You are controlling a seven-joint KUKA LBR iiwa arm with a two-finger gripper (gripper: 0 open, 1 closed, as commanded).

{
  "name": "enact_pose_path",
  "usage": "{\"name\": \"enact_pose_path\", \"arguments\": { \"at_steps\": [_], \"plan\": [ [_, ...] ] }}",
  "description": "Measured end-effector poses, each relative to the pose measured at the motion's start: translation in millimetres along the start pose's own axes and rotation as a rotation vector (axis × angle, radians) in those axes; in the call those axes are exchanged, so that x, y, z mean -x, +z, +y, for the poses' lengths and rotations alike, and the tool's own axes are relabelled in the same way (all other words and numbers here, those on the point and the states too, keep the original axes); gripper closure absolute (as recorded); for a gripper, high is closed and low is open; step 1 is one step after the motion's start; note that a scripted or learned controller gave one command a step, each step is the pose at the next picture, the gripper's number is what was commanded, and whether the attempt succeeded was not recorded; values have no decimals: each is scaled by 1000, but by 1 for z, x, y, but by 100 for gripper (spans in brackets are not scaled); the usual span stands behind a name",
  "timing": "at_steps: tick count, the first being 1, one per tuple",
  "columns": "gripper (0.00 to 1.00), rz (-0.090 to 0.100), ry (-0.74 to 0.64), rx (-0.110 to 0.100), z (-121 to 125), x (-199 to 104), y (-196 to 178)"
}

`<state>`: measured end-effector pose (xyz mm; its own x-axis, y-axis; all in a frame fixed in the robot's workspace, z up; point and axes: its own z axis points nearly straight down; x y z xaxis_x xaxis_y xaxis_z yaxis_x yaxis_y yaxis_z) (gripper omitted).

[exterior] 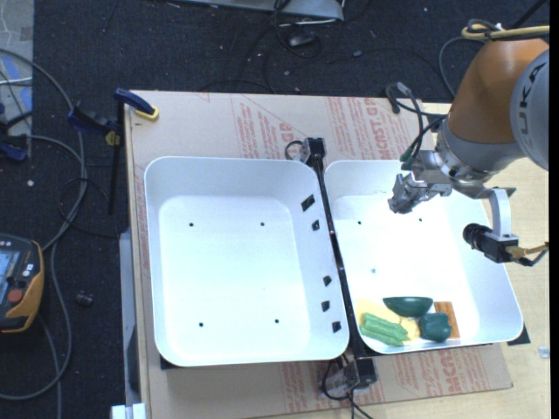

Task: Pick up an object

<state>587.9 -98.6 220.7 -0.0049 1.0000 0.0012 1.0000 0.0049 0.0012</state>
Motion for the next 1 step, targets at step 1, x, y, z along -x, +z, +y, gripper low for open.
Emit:
{"name": "enact_pose_path", "arguments": {
  "at_steps": [1],
  "plan": [
    [100, 0, 0, -2, -19, -57, 3]
  ]
}}
